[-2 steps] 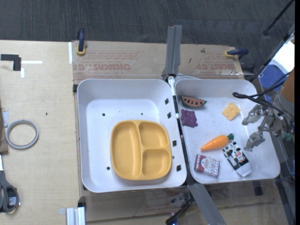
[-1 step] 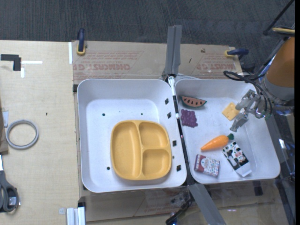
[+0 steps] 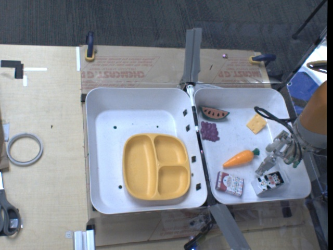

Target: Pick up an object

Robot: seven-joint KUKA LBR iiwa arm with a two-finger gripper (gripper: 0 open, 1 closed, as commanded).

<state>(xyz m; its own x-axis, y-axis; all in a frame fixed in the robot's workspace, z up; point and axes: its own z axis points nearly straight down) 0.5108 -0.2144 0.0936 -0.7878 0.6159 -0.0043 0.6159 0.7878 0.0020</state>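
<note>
Table [image 3: 47, 87]: pale wood, carrying two shallow white bins side by side, with a grey tape ring [image 3: 22, 149] lying at its left side.
Left bin [image 3: 104, 108]: holds a yellow divided plate [image 3: 156, 166] lying flat, with nothing in its compartments.
Right bin [image 3: 237, 100]: holds all the small candidates for a pick.
Arm [image 3: 315, 116]: reaches in at the right bin's right side, its orange band just above the wrist.
Jaws [image 3: 270, 163]: low over the bin's near-right corner, just above the small black-and-white carton [image 3: 270, 181]; I cannot tell how far apart they stand, and nothing shows between them.
Carrot [image 3: 240, 158]: lies on the bin floor just left of the jaws, apart from them.
Red carton [image 3: 230, 184]: flat near the front wall, left of the black-and-white carton.
Watermelon slice [image 3: 215, 113]: near the divider at the far end.
Grapes [image 3: 209, 131]: purple cluster just below the watermelon slice.
Cheese wedge [image 3: 256, 123]: far right part of the bin, under a black cable.
Progress: by my judgement nothing is lifted yet; every item rests on the bin floor, and the approach looks aimed at the black-and-white carton.
Left to do: close on an item and raise it clear.
</note>
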